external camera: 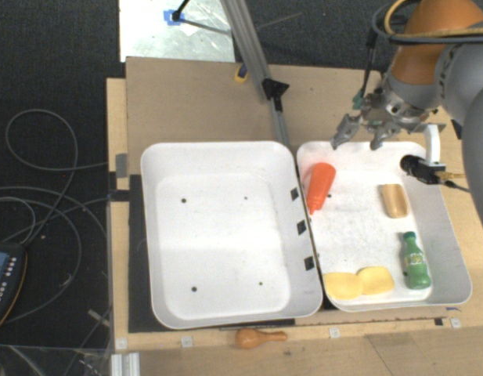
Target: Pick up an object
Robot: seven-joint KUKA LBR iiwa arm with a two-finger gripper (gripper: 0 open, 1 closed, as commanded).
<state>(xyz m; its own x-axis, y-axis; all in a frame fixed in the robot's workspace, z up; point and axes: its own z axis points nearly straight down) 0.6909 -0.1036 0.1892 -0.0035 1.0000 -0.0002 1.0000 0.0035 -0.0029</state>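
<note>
My gripper [358, 138] hangs over the far edge of the right bin [460, 284], its two fingers spread apart with nothing between them. In that bin an orange carrot-shaped piece [319, 185] lies near the left wall, below and left of the gripper. A tan bread-like block [394, 200] lies to the right of centre. A small green bottle [414, 261] rests near the front right. Two pale yellow pieces [359, 283] sit side by side at the front.
The left bin [159, 288] stands beside the right one, joined by black clips along the shared wall. A small orange-brown object [259, 337] lies on the bench in front of the bins. A slanted metal pole [253, 45] crosses behind the bins.
</note>
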